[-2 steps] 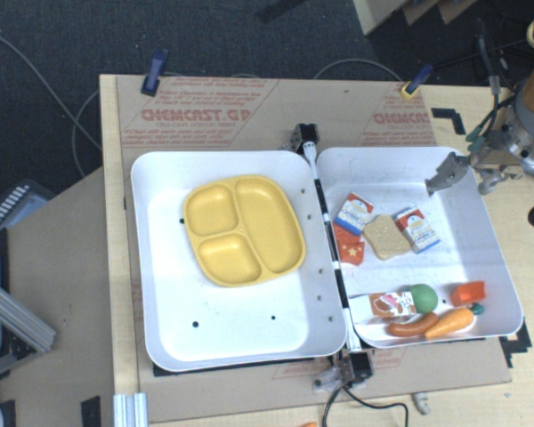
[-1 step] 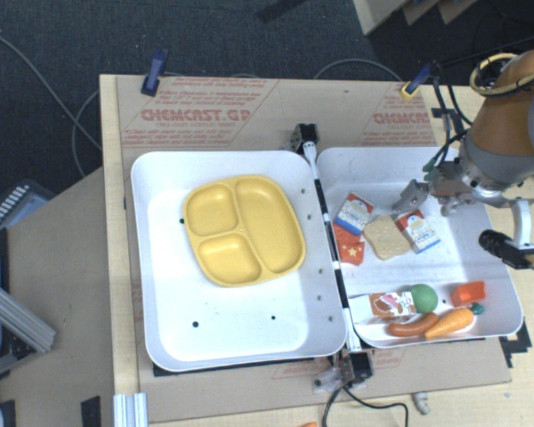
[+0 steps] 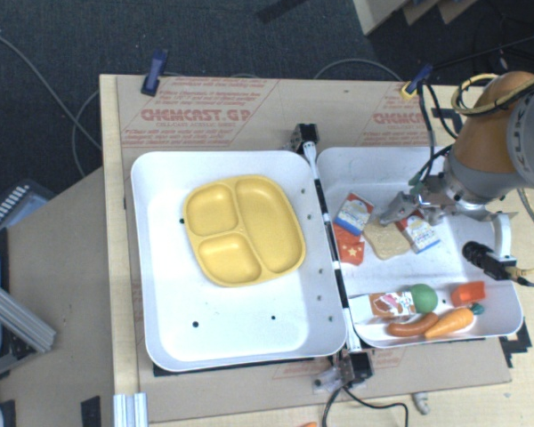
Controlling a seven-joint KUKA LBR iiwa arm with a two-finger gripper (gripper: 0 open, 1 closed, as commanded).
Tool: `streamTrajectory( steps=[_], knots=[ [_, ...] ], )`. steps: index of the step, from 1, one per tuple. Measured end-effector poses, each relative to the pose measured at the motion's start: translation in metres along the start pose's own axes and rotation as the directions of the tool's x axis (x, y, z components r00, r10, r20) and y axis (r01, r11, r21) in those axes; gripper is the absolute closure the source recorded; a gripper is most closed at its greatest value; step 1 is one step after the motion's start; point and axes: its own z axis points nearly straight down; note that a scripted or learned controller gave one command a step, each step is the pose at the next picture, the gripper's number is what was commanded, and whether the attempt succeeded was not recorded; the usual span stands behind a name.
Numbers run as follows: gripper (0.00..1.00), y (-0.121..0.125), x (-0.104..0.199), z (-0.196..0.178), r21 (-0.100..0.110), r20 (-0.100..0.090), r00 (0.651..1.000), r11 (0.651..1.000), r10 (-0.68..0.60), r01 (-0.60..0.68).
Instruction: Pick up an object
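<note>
Carrot [image 3: 449, 323] and sausage [image 3: 412, 327] near rim, pincer [image 3: 411, 205] above toast [image 3: 388, 240].

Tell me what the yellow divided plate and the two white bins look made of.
Yellow divided plate: probably moulded plastic, smooth and matte, with soft rounded compartment edges. Left bin and right bin: likely thin formed plastic, white and faintly glossy, with rounded corners and raised rims.

1. The yellow divided plate [image 3: 243, 229] looks like smooth, faintly glossy plastic.
2. Under the plate, the left bin [image 3: 160, 265] is smooth white plastic.
3. Behind the plate, the table [image 3: 214, 109] shows matt brown printed cardboard.
</note>
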Motion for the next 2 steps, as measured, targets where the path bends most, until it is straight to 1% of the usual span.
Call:
streamTrajectory(
  steps=[1,2],
  knots=[
    [1.00,0.001,-0.001,-0.011,-0.004,0.002,1.000,1.000,0.000,0.000],
    [1.00,0.007,0.075,-0.001,-0.005,0.001,1.000,1.000,0.000,0.000]
  ],
)
